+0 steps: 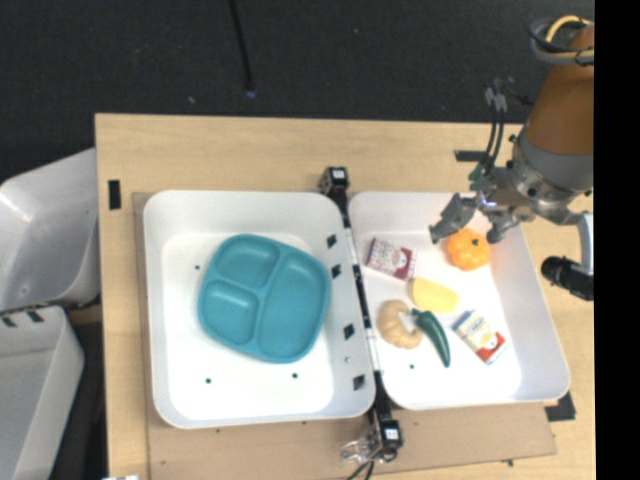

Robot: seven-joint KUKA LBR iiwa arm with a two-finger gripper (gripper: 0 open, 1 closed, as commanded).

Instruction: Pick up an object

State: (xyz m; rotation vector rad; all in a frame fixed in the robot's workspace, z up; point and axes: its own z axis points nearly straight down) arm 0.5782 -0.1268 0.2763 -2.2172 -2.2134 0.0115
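Gripper spread open, maybe touching the orange fruit in the right bin; nothing pinched. Blue plate left.

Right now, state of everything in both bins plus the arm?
Blue divided plate: flat, upright, in left bin.
Orange toy fruit: in right bin, just under the gripper, not lifted.
Purple packet: lying flat.
Yellow piece: lying flat.
Tan pastry: resting, touching the green pepper.
Red-and-white carton: on its side.
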